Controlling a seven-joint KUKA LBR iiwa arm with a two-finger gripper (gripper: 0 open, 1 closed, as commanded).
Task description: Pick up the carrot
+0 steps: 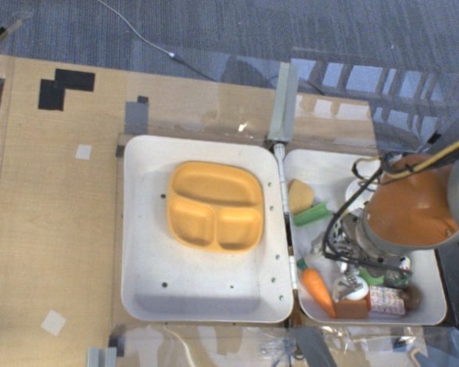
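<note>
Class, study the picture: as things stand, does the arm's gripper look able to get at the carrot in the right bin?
Probably yes. The carrot lies uncovered beside the gripper, near the right bin's left wall, though a brown packet touching its tip could crowd the grasp.

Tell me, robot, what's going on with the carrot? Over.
Pincer down in the right bin, just right of the carrot. Carrot lying near the bin's front left corner, not held. Brown bottle close beside it.
</note>
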